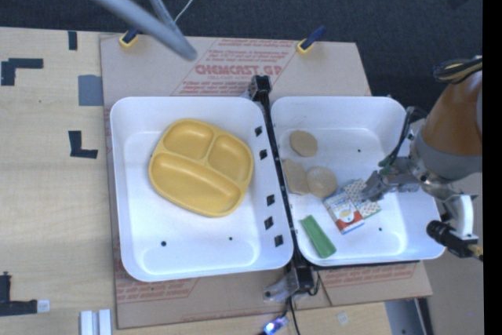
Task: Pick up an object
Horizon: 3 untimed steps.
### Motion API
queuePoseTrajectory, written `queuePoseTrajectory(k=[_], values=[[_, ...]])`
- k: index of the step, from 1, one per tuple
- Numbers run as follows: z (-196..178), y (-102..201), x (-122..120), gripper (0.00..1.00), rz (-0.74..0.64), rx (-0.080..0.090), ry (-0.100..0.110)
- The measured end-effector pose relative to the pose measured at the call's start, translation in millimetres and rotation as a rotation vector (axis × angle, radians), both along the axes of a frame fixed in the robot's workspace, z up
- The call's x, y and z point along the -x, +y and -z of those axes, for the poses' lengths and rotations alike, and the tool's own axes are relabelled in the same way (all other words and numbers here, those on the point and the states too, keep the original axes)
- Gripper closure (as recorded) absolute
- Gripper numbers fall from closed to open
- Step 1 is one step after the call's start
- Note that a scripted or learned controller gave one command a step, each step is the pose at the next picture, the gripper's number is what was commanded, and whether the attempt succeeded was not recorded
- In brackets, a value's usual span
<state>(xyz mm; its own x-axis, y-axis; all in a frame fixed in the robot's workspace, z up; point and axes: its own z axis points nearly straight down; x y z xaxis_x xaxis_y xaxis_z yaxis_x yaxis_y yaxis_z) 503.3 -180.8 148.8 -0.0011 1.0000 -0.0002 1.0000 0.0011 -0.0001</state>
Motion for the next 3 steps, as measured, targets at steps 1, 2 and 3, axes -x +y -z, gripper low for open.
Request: queuePoseTrajectory(k=[1, 2, 3], values=[[-58.7, -6.0, 5.1, 1.0, 0.0, 0.002, -0.004], [-65.0, -5.5, 4.6, 1.0, -0.001, 0.0, 0.0], [-56.8, 49.6, 6.5, 1.0, -0.004, -0.002, 0.002]])
